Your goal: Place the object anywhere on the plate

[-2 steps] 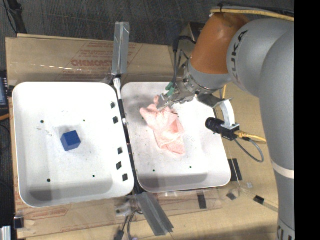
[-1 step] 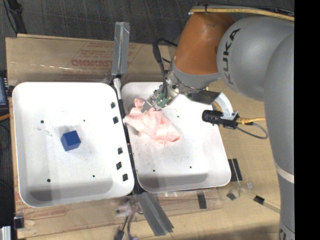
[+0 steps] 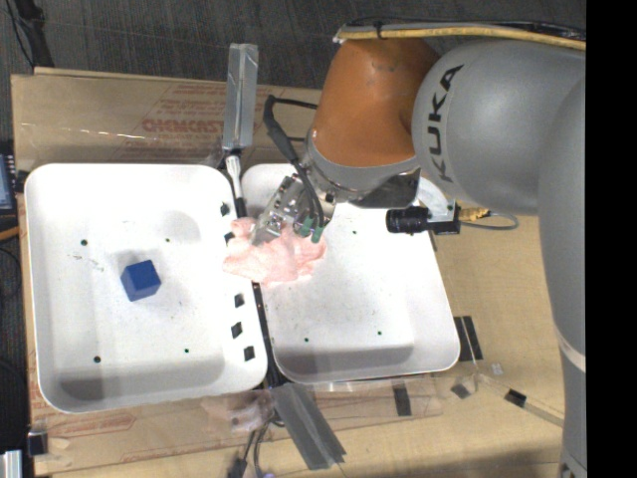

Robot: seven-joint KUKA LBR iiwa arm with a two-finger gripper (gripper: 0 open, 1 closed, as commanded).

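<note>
A small blue cube [image 3: 141,279] sits in the left white bin [image 3: 60,366]. A crumpled pale pink cloth [image 3: 274,255] straddles the divide between the bins, touching the two-finger gripper [image 3: 291,217] at its 7 o'clock. Whether the claw grips it, I cannot tell. The grey arm [image 3: 498,127] reaches in from 2 o'clock over the right white bin [image 3: 398,337].

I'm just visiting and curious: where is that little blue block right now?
The blue block lies in the left white bin, left of its middle, well apart from the pink object at the bins' shared edge.
</note>
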